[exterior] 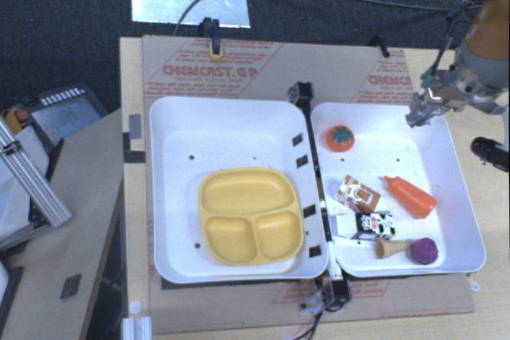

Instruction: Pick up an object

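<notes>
White bins sit side by side; the right bin holds the candidates, among them an orange bottle mid-bin. The tool hovers over its far right corner; its opening I cannot tell. Judged step: approach; next, descend onto one item.
</notes>
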`<action>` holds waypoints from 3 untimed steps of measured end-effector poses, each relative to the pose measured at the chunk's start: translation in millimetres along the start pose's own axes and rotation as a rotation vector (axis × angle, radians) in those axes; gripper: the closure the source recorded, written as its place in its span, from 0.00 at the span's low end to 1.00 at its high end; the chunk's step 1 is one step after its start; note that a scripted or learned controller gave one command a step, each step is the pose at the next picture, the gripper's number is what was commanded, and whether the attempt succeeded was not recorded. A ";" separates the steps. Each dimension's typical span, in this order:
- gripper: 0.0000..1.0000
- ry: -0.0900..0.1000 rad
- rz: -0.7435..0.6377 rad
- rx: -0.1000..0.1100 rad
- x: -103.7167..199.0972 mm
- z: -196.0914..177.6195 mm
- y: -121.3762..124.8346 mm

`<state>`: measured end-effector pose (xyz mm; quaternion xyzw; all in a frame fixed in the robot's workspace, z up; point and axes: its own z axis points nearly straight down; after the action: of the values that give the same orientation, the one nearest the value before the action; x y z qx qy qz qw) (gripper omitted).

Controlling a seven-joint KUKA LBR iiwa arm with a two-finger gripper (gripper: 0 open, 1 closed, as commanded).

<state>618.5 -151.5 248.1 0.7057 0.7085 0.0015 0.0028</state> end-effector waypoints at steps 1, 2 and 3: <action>1.00 0.002 -0.005 0.003 56.2 -2.7 12.2; 1.00 0.003 -0.006 0.004 113.2 11.4 14.3; 1.00 0.002 -0.004 0.004 158.3 8.2 12.3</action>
<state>630.2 6.8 239.7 0.7042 0.7100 0.0009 0.0005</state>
